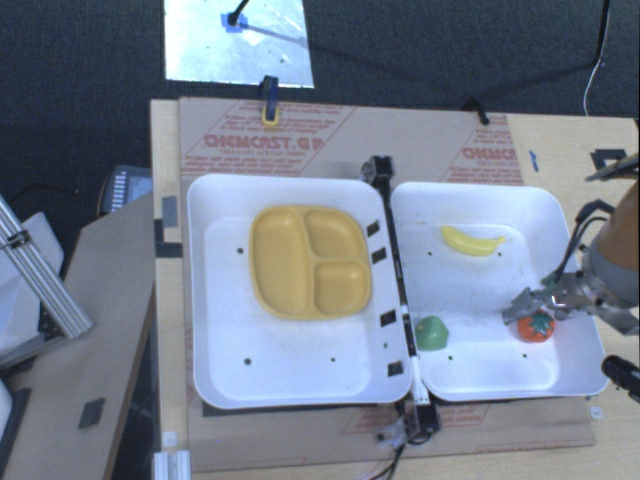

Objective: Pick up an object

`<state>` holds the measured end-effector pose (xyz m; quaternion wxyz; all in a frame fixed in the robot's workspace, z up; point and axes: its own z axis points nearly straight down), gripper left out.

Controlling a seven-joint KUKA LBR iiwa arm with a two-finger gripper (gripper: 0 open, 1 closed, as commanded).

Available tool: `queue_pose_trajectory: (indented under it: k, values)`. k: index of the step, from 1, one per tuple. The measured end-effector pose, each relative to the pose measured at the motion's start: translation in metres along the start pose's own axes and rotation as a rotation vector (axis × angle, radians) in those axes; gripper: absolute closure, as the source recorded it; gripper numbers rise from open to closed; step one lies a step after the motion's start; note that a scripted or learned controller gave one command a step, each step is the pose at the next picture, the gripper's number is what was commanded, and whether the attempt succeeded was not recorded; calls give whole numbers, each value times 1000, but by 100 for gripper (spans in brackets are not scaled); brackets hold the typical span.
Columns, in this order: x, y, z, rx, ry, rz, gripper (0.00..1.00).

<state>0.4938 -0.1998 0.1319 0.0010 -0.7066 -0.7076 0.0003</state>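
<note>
Reaching into the right bin point(470, 203), the gripper point(536, 310) is hovering at a toy tomato point(535, 328) lying on the floor; whether its grip is closing is unclear, so lifting is seemingly remaining.

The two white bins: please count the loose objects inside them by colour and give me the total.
Yellow: 2, the divided plate in the left bin and the banana in the right bin
Green: 1, the small green object in the right bin
Orange-red: 1, the tomato-like object by the gripper
Total: 4
</note>
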Motion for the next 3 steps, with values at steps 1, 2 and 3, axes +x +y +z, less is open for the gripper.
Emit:
queue_pose_trajectory:
  k: [1, 2, 3]
  values:
    - [0, 0, 50, -1, 0, 1, 0]
    - [-1, 2, 36, -7, -3, 1, 100]
    - [5, -5, -16, -7, -3, -2, 100]
